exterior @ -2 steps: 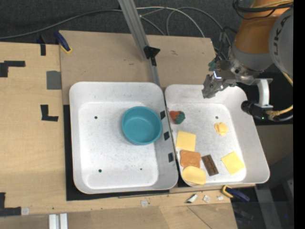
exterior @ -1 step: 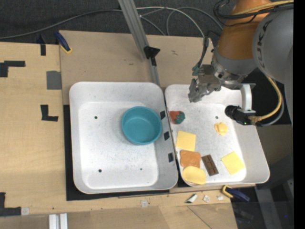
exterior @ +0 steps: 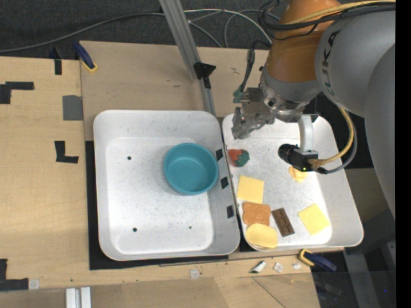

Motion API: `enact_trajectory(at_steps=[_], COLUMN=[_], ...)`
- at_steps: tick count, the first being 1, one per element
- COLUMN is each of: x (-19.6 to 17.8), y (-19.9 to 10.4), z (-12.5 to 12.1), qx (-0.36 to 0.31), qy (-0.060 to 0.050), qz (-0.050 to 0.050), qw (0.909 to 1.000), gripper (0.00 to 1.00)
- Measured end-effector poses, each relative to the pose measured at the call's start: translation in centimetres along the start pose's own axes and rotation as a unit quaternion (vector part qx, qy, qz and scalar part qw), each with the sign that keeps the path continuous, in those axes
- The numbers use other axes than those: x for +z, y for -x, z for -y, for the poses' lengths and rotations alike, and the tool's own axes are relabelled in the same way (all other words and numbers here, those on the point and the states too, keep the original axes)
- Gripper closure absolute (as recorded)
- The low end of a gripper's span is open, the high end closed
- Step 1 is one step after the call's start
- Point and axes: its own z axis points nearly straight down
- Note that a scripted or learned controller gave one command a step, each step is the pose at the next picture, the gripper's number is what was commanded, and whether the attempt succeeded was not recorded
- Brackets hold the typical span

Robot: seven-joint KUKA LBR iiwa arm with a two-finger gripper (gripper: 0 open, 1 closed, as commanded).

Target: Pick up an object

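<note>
My gripper [exterior: 243, 128] hangs over the far left corner of the right bin [exterior: 340, 233], just above and slightly behind a small red and green object [exterior: 239, 157]. Nothing shows between its fingers. Several items lie in the right bin: a yellow square [exterior: 250, 188], an orange block [exterior: 256, 213], a pale yellow rounded piece [exterior: 261, 235], a brown bar [exterior: 282, 221], another yellow square [exterior: 313, 218] and a small yellow bit [exterior: 298, 174]. A blue bowl [exterior: 189, 168] sits in the left bin [exterior: 122, 191].
The grey arm and its orange band [exterior: 302, 37] fill the upper right. A slanted metal pole [exterior: 183, 37] rises behind the bins. Cables run along the back of the bench.
</note>
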Motion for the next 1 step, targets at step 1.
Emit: enact_trajectory(at_steps=[1], x=[0.70], y=[-6.18], z=[0.11], qx=[0.000], qy=[0.000], qz=[0.000], qw=[1.0000], gripper=[1.00])
